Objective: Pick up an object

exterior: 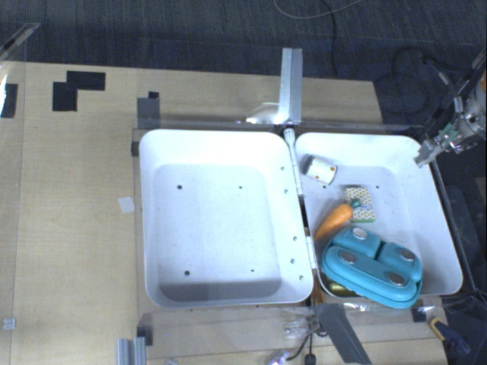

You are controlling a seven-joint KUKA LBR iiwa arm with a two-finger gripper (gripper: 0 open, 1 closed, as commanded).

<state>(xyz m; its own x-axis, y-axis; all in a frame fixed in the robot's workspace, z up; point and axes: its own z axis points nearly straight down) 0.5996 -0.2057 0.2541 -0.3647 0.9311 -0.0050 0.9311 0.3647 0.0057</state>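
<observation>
**A:** So what's looking risky here? The tool (428,152) is hanging at the right bin's (449,226) far right rim, well away from the pile. Can't tell whether it's open or closed, it's too small and blurry.

**B:** I'm thinking the crowding is the problem. The carrot (335,220) is touching the blue toy (373,266), and the patterned block (360,203) is sitting right beside the carrot. Dropping in there is probably nudging neighbours instead of grabbing one. The blue toy is looking wide for two fingers too.

**A:** The white cup (320,170) is sitting alone near the divider, though on its side, so it may roll.

**B:** Any labels?

**A:** Nothing readable. The left bin (213,219) is showing no writing either.
</observation>
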